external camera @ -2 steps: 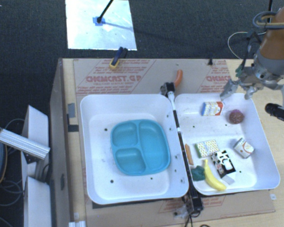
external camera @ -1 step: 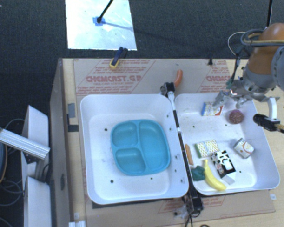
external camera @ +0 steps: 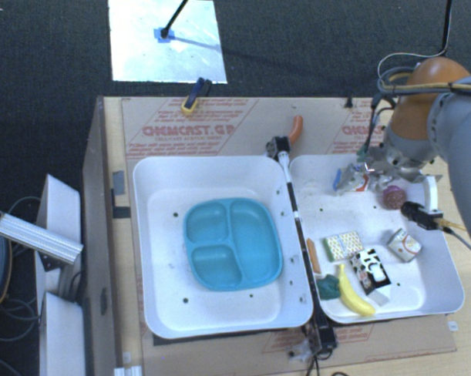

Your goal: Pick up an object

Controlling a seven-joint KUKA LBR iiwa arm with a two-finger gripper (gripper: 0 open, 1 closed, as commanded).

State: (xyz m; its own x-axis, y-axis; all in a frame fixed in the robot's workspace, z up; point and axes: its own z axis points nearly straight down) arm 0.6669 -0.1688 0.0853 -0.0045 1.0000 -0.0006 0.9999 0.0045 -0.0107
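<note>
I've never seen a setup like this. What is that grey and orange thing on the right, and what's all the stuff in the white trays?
That is a grey robot arm with an orange band, reaching in from the right; one camera looks down from above. Its gripper hovers at the far end of the right white bin. I cannot tell whether it holds anything. That bin has small items to pick: a yellow banana, a dark red ball, a green-dotted card, a black-and-white box. The left white bin holds a blue divided plastic tray.

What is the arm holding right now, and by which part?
It cannot be told: the gripper hangs over the right bin's far end, too small and blurred to show anything held.
</note>
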